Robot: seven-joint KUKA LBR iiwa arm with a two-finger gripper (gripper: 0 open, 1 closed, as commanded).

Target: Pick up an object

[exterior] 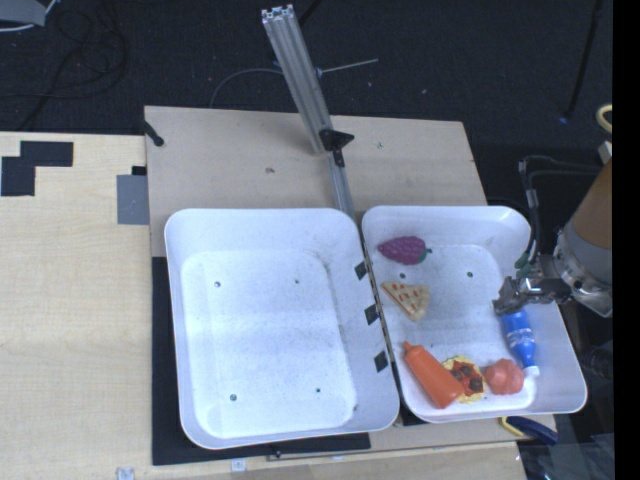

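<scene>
Right bin (pixel 470 218): carrot (pixel 432 375), tomato (pixel 503 376), blue bottle (pixel 519 339); jaws state unclear.

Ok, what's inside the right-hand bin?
In the right bin: purple fruit, waffle piece, orange carrot, pizza piece, red tomato, blue bottle. The gripper covers the bottle's upper end.

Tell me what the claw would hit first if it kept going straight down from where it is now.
Probably the blue bottle lying just under the claw at the right bin's right side, though depth is hard to judge.
</scene>
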